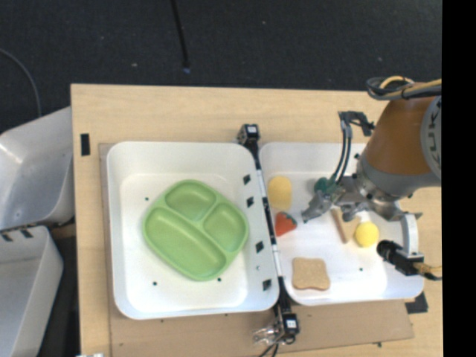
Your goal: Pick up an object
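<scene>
The right bin (312, 157) holds several small items: a yellow rounded piece (280, 190) near its left wall, a red piece (284, 223) below that, a tan slice of bread (310, 274) at the front, a thin tan stick (339, 225) and a yellow ball (366, 234). My gripper (321, 201) hangs low over the middle of this bin, just right of the yellow and red pieces and left of the stick. Nothing shows between its fingers.
The left bin (123, 162) carries a green divided plate (195, 229). A black clamp row (260, 214) runs between the bins. The arm's orange band (401, 140) and a black cable (345, 143) cover the right bin's far right side.
</scene>
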`<control>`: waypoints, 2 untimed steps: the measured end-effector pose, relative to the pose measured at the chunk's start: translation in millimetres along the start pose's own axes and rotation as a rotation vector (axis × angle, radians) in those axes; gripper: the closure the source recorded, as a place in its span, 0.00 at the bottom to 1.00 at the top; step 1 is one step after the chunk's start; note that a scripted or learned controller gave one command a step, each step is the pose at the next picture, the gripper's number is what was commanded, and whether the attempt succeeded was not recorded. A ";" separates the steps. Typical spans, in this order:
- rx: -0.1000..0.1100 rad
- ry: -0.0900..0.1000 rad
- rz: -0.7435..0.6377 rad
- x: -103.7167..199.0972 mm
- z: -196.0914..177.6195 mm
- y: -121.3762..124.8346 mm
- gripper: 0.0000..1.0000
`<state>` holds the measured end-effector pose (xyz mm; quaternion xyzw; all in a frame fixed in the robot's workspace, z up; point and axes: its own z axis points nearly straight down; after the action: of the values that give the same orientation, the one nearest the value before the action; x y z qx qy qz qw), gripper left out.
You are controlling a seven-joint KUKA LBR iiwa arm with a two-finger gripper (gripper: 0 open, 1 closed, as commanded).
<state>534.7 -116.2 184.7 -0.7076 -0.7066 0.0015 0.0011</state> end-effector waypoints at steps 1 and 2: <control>0.002 0.000 0.000 1.5 63.5 0.3 0.00; -0.006 0.000 0.008 0.4 48.9 2.3 1.00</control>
<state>536.9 -115.8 135.9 -0.7104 -0.7038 -0.0007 -0.0010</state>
